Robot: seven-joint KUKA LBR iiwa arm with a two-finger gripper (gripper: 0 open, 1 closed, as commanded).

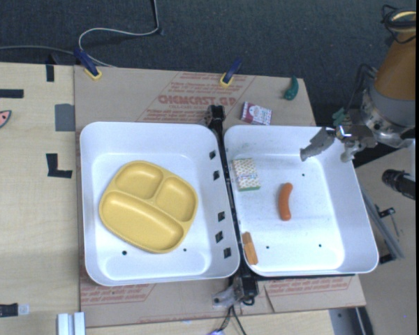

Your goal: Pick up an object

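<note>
Currently on the bench, largest first.

- Cardboard sheet (188, 96): under both bins, clipped at the upper edge by two clamps (230, 75).
- Left bin (91, 187): centre-left of frame. Holds a yellow divided plate (148, 206) taking most of the floor; little room along its walls.
- Right bin (349, 222): centre-right. Floor mostly bare, with wide room in the right half and lower middle.
- Arm (394, 68): enters at the upper right edge of frame and hangs over the right bin's upper right corner.
- Gripper (328, 144): just inside that corner, above the bin floor, nothing visibly held. Open or closed: cannot tell from this angle.
- Patterned block (246, 174): upper left of the right bin, near the wall shared with the left bin. Tight on that side.
- Sausage (285, 201): likely target. Lies near the right bin's centre, lengthwise up and down the frame, apart from every wall and from the block.
- Orange stick (250, 248): lower left corner of the right bin, hard against the shared wall; poor access.

Handling note, as judgement: best to descend straight over the sausage's middle, closing across its short width; approach from the upper right crosses bare floor and avoids the bin rim.
</note>
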